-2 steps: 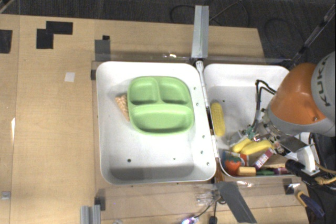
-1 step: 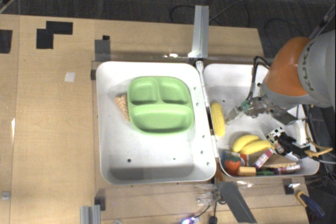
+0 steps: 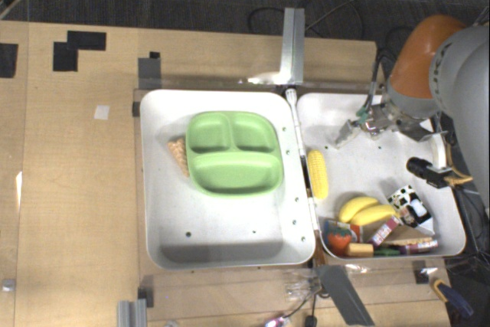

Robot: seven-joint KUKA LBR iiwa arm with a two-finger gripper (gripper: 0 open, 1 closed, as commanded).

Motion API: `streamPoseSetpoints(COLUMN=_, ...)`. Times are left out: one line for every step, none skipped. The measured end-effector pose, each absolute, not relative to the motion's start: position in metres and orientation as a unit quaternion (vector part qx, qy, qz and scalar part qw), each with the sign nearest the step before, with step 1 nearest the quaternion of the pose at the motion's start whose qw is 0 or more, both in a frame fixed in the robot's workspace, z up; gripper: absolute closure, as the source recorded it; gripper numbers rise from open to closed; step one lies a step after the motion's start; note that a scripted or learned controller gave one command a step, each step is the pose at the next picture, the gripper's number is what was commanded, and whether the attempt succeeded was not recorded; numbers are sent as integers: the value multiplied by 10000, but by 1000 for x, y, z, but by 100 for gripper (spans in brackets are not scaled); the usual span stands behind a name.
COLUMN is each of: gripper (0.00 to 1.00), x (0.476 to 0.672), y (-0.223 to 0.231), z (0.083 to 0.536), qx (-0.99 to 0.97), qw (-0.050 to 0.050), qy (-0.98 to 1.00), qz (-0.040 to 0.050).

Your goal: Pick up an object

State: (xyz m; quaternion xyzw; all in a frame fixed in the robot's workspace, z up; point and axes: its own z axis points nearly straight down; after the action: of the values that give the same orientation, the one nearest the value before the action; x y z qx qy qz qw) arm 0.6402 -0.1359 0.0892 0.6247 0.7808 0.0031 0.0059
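My gripper [image 3: 346,134] hangs over the back part of the right bin [image 3: 344,107], above bare white floor, pointing down and to the left. A yellow corn cob [image 3: 317,174] lies along that bin's left wall, a little in front of the gripper. Two bananas [image 3: 366,211] rest near the front. Beside them lie a black and white toy [image 3: 409,203] and a pile of small colourful items [image 3: 375,240] in the front corner. Nothing shows in the gripper.
The left bin [image 3: 164,226] bears a green divided plate [image 3: 233,152] with a tan item [image 3: 178,155] poking out from under its left edge. A metal post [image 3: 293,46] stands behind the bins. The grey arm with its orange band [image 3: 425,57] enters from the right.
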Motion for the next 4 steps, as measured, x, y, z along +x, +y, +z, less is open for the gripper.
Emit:
streamPoseSetpoints(gripper=0, x=607, y=-192, z=90, qx=5500, qw=66, qy=8351, qz=20)
streamPoseSetpoints(gripper=0, x=535, y=-192, z=92, qx=5506, qw=72, qy=8347, qz=27)
streamPoseSetpoints(gripper=0, x=565, y=-104, z=95, qx=5150, qw=32, qy=8572, qz=19)
streamPoseSetpoints(gripper=0, x=669, y=-113, z=89, qx=5386, qw=-15, qy=8425, qz=-5)
